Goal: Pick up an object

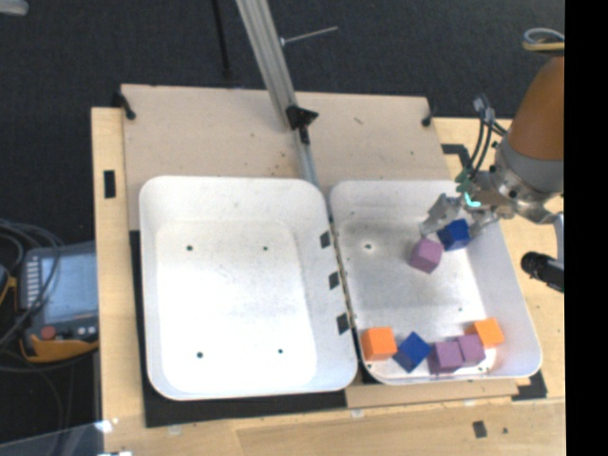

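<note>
Scanning from the left: the left bin (pixel 237 283) has nothing to grab, the right bin (pixel 380 226) holds all the blocks. An orange block (pixel 379 342), blue block (pixel 412 351) and purple blocks (pixel 454 353) sit along its bottom edge. Upper right, the tool (pixel 454 218) hangs right at a blue cube (pixel 456 234), purple cube (pixel 427 255) beside it. Can't tell if it's clenched, so I'd say the pickup isn't confirmed yet.

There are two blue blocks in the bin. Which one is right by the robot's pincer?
The upper blue block, right beside the pincer and next to the lone purple block. The other blue block sits far down at the bin's bottom edge, between an orange block and purple ones.
</note>
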`<state>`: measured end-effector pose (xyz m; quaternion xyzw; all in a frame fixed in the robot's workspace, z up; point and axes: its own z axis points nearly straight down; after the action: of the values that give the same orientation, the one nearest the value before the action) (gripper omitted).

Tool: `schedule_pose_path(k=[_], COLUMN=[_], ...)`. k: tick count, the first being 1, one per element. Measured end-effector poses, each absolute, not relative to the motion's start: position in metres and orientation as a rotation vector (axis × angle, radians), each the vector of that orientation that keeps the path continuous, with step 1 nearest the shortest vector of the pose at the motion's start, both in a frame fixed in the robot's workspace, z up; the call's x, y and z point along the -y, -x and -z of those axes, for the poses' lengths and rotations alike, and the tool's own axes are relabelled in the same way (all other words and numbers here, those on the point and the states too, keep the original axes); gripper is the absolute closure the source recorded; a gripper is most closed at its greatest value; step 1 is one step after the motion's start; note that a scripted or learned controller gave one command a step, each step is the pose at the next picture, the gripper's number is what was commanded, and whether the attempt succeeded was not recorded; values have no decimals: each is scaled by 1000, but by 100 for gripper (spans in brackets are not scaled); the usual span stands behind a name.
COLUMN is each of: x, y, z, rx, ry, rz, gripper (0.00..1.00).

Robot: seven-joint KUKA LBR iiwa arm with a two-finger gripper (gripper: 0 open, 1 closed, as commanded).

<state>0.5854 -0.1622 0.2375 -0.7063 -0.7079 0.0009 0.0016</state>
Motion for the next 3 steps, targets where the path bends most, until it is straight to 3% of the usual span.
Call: schedule_pose_path(k=[1,3], x=[162,171], y=[-586,-573], z=[-240,-120], rx=[2224,2218], ry=[2219,2221], rz=[2,-7], gripper=[0,0])
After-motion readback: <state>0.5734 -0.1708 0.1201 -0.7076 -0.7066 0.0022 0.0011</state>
